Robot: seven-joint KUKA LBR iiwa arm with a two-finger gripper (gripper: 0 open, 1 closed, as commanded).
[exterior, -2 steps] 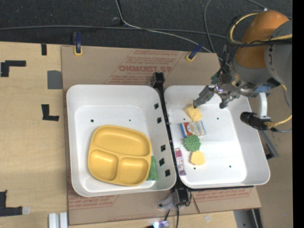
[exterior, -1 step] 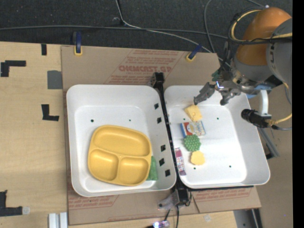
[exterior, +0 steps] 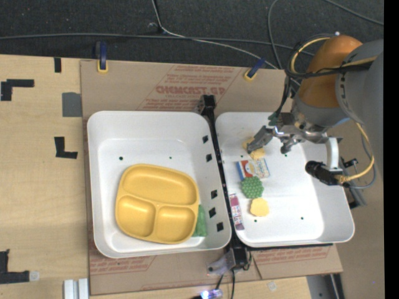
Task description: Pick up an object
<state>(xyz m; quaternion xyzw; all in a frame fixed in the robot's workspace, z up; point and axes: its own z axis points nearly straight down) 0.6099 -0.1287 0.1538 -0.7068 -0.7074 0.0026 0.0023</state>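
My gripper (exterior: pixel 274 142) hangs over the back part of the right bin (exterior: pixel 312 220), with its two fingers spread apart, so it is open. A small tan-yellow piece (exterior: pixel 255 146) lies right at the left fingertip, not between the fingers. Just in front of it lie a red, white and blue packet (exterior: pixel 253 168), a round green item (exterior: pixel 252 187) and a yellow chunk (exterior: pixel 259 208). A pink-purple bar (exterior: pixel 235 210) lies along the bin's left wall.
The left bin (exterior: pixel 103 142) holds a yellow divided plate (exterior: pixel 157 202) with a green item (exterior: pixel 201 222) wedged at its right side. A black divider (exterior: pixel 213 148) runs between the bins. Cables loop around the arm's wrist (exterior: pixel 324 167) at the right.
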